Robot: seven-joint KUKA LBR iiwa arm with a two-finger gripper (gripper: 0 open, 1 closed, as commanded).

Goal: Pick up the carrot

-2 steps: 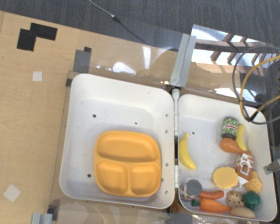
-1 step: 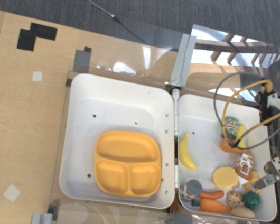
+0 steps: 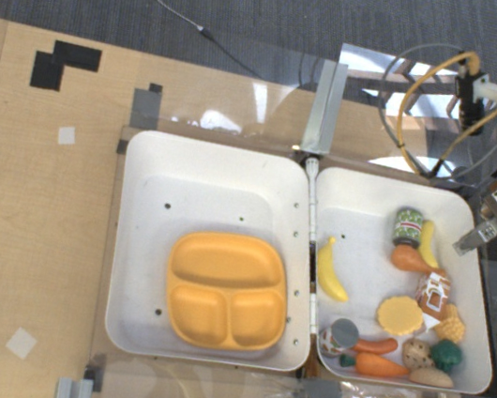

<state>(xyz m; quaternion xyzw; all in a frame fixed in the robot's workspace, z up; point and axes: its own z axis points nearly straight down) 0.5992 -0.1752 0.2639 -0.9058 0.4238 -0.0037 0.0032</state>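
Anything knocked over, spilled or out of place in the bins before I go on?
Nothing spilled. The banana leans against the right bin's left wall, apart from the other toys; the carrot lies crowded near the front edge.

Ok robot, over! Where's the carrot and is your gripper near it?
Gripper at right bin's far right edge, holding nothing. Carrot at bin's near edge, untouched. Red sausage and potato crowd it.

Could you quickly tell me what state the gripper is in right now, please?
Gripper: at the right bin's far right rim, holding nothing visible; open or shut cannot be told.
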